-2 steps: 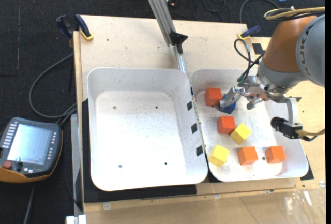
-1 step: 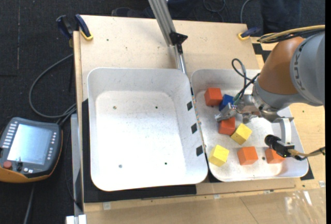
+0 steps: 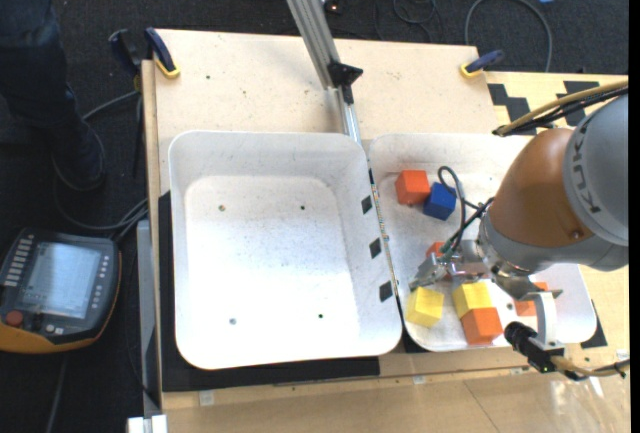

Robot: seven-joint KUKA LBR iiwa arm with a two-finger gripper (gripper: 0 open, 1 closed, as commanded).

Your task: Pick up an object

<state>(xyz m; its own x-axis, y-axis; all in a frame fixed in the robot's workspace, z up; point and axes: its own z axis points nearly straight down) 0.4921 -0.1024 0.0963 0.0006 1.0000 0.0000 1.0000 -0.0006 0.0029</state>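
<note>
My gripper [image 3: 437, 271] reaches down into the right bin [image 3: 400, 149], low over its front half. Just in front of it lie a yellow block [image 3: 425, 307], a second yellow block [image 3: 472, 297] and an orange block [image 3: 483, 323]. Farther back sit an orange cube [image 3: 411, 188] and a blue cube [image 3: 438, 203] side by side. A small orange piece [image 3: 436, 248] peeks out right beside the gripper. The arm's orange band and grey wrist [image 3: 545, 206] hide the bin's right part.
The left bin [image 3: 270, 241] lies beside the right one, sharing a middle wall. A metal pole [image 3: 305, 6] slants in from the back. Clamps sit at the bench's back corners. A teach pendant [image 3: 55, 286] lies on the floor at left.
</note>
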